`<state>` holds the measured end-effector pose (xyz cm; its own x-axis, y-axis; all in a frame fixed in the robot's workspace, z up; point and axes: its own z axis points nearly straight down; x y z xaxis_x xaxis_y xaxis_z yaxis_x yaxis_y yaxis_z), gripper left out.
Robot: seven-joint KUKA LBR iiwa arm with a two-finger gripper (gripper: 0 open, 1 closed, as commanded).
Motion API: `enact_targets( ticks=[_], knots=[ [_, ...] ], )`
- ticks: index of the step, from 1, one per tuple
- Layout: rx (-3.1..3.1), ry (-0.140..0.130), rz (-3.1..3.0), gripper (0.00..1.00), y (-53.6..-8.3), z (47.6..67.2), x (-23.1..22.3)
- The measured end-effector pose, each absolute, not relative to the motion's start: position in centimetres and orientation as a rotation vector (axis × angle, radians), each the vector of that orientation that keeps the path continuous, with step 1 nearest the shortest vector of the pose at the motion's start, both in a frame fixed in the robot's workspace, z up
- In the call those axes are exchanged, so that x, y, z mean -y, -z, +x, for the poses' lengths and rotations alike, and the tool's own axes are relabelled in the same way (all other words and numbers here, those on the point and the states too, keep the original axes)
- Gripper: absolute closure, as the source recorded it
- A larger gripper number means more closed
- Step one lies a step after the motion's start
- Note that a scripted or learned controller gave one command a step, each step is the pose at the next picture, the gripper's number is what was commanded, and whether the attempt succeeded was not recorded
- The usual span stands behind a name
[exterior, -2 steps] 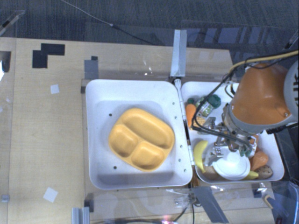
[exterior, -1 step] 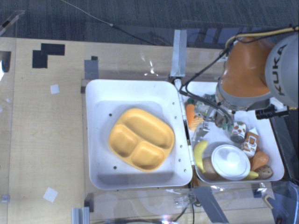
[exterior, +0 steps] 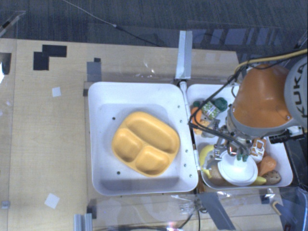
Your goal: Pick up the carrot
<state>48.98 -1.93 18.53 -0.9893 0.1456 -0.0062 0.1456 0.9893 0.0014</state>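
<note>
The carrot is a short orange piece lying near the right wall of the right bin, beside a brown potato-like lump. My gripper hangs low over the middle of that bin, just above a white round bowl and to the left of the carrot. The broad orange band of the arm covers the bin's back right part. Nothing shows between the gripper and the carrot.
The right bin also holds a yellow banana, a green packet, an orange object at its left wall and a small red-and-white box. A yellow divided plate lies in the left bin.
</note>
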Motion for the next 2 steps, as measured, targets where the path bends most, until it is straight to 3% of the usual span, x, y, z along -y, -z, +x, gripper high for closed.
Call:
enact_targets(
  ticks=[1, 2],
  knots=[
    [-3.099, -0.002, 0.454, 0.00, -18.6, 54.3, 4.4],
    [-3.111, -0.001, 0.273, 0.00, -9.0, 49.2, 8.4]
  ],
)
